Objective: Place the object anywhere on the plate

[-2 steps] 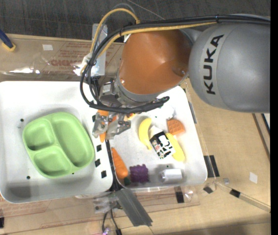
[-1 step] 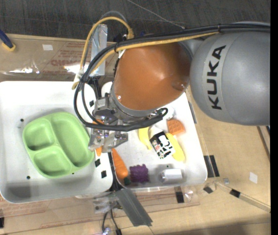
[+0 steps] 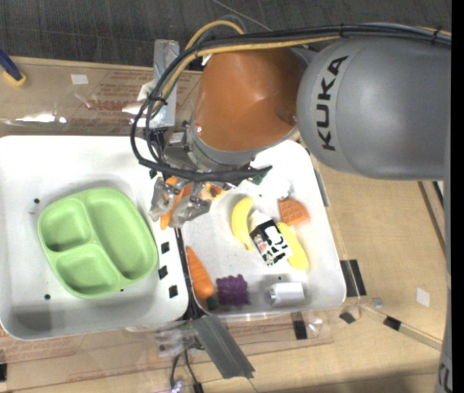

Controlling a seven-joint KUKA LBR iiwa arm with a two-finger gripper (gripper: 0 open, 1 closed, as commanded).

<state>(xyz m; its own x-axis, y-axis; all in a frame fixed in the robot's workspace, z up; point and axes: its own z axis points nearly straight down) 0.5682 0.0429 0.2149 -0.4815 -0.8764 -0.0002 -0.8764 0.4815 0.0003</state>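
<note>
Transfer step: gripper above the divider between bins, orange item between its fingers.

You see the arm point(image 3: 330, 97) reaching across the right bin point(image 3: 326, 244). The left bin point(image 3: 11, 219) bears the plate point(image 3: 96, 240), green, three compartments, with bare floor on all its sides. The gripper point(image 3: 178, 203) hangs just right of the plate's rim; its fingers appear clamped on a small orange object point(image 3: 178, 195), though blur makes that grip uncertain. Judge the next move as a short travel left, then release over any compartment. Keep clear of the divider. Banana point(image 3: 244, 219), carrot point(image 3: 200, 275) and grapes point(image 3: 232, 289) lie in the right bin.
</note>
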